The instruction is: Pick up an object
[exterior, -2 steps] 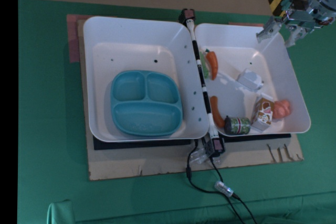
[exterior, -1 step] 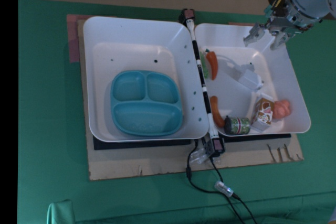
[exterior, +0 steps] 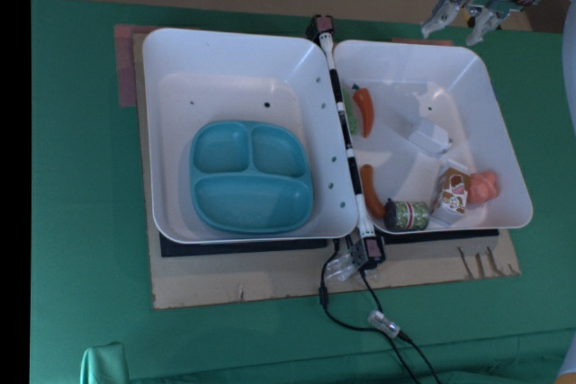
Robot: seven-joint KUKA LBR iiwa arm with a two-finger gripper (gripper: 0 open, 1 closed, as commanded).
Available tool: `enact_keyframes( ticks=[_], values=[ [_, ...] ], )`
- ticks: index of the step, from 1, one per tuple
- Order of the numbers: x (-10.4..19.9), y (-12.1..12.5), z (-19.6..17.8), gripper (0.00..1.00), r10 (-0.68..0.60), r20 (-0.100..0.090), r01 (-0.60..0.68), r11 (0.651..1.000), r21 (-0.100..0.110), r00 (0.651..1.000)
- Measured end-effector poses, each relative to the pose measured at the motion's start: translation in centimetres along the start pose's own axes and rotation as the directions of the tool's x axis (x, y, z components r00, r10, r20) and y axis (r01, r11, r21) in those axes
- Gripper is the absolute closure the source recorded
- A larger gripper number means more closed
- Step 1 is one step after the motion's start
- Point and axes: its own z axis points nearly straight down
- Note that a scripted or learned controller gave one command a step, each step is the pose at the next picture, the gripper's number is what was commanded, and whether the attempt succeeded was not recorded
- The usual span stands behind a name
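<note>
Your gripper (exterior: 460, 21) hangs spread open, seemingly beyond the right bin's (exterior: 481, 72) far rim; descending there, you'd strike plastic, not objects.

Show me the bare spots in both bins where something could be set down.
Left bin: open floor along the far wall and left side, around the blue plate. Right bin: bare floor at the far right, between the carrot and the right wall. Crowded along its near edge: sausage, can, small carton, pink toy.
</note>
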Motion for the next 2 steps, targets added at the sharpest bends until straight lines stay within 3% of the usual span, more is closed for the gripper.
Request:
enact_keyframes(
  ticks=[1,2],
  values=[
    [-0.18,0.19,-2.04,1.00,0.005,0.009,-0.005,1.000,-0.014,1.000],
    [-0.21,0.18,-2.03,0.00,0.005,0.009,-0.005,1.000,-0.014,1.000]
  ],
)
